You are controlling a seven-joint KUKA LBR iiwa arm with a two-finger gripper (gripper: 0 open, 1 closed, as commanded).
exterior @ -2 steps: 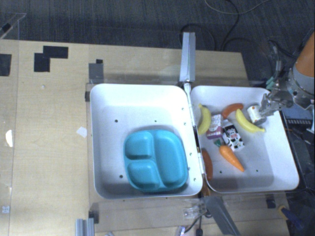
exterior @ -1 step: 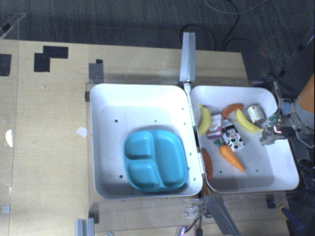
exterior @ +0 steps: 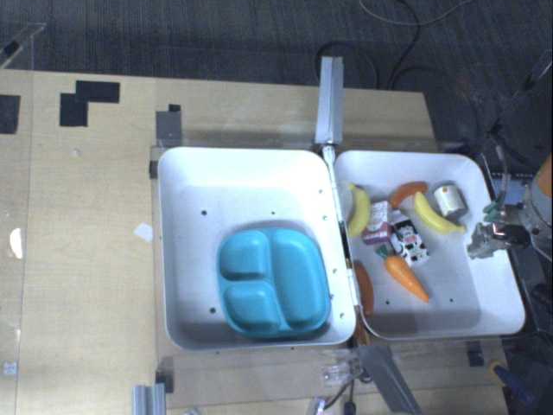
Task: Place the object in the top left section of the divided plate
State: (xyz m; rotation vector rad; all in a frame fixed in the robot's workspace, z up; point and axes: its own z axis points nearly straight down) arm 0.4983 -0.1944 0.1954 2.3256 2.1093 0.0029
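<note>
A blue divided plate (exterior: 275,281) with three sections lay flat in the left white bin (exterior: 190,197), toward that bin's near edge, and all its sections held nothing. The task did not name its object, and which item it meant could not be told; the loose items all lay in the right white bin (exterior: 467,309). There a yellow banana (exterior: 358,209) lay along the left wall, with a second banana (exterior: 435,213) further right, beside a small metal can (exterior: 448,200). An orange-red item (exterior: 407,193) lay between the two bananas, a carrot (exterior: 405,277) pointed toward the near right corner, and a reddish sausage-like piece (exterior: 364,288) rested against the left wall. Small boxed or printed items (exterior: 397,234) sat in the middle. The gripper (exterior: 492,234) hung over the right rim of the right bin, apart from every item, holding nothing; how wide it stood could not be told.
</note>
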